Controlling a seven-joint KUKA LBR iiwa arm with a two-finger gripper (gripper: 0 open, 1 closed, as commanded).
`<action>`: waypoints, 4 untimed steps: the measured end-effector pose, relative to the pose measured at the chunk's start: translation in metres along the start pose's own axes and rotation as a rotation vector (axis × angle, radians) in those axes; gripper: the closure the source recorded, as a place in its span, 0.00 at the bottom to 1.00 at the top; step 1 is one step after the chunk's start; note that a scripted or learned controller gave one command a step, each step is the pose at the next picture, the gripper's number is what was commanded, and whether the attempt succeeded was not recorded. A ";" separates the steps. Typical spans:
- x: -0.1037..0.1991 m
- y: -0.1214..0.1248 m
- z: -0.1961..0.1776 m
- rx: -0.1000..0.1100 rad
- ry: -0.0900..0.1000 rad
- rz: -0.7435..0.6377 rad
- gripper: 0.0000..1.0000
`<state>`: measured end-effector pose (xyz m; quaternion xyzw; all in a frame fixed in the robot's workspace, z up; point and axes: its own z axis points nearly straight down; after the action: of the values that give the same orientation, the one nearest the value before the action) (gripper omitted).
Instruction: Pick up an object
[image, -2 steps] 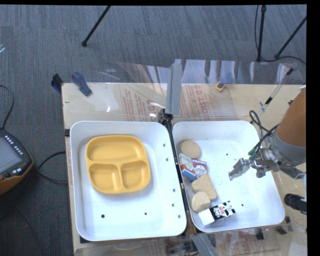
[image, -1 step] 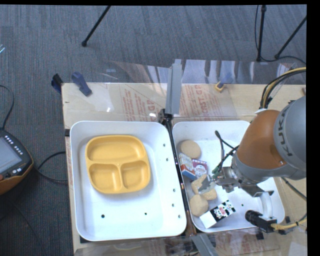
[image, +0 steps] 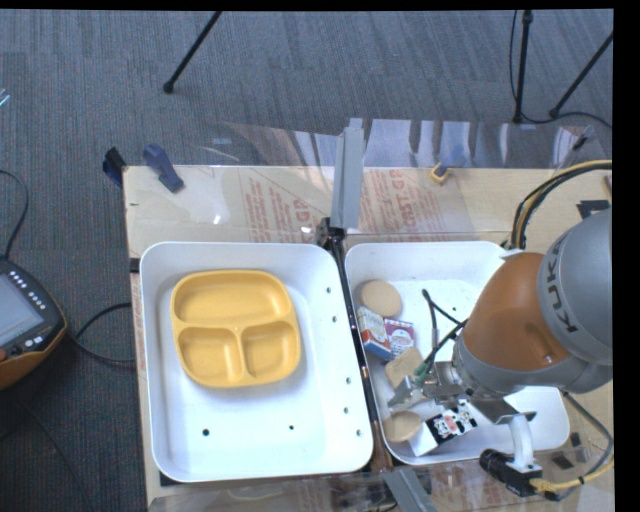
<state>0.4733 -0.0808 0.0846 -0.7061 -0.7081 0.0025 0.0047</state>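
The arm (image: 545, 310), grey with its orange band, is reaching in from the right of the frame and leaning over the right bin (image: 455, 255), covering most of that bin's right half. Its claw (image: 415, 385) is sitting low in the bin's lower left part, close to the wall shared with the left bin (image: 250, 255); whether it is spread or pressed together cannot be told, since the wrist is hiding it.

The pickable things are crowding the left side of the right bin. A tan egg-shaped object (image: 380, 298) is lying near the upper left corner, a small red, white and blue carton (image: 387, 335) is lying just below it, a tan block (image: 403, 365) is sitting beside the claw, and a rounded tan piece (image: 402, 427) is resting by the bottom edge next to a black and white card (image: 450, 425). Open white floor is showing along the bin's top.

In the left bin a yellow divided plate (image: 237, 327) is lying in the upper left part, with bare white floor running below and to its right.

Both bins are resting on a cardboard-covered desk (image: 270, 200) under a clear sheet. Grey carpet (image: 300, 80) is stretching across the top of the frame, with black stand legs (image: 195, 52) on it, and a handheld controller (image: 22, 320) is lying at the left edge.
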 end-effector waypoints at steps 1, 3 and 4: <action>-0.002 -0.001 -0.009 0.002 0.001 0.009 1.00; 0.001 0.057 -0.002 -0.005 -0.001 0.003 1.00; 0.000 0.056 -0.002 -0.005 -0.001 0.004 0.00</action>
<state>0.5298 -0.0801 0.0861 -0.7076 -0.7066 0.0013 0.0026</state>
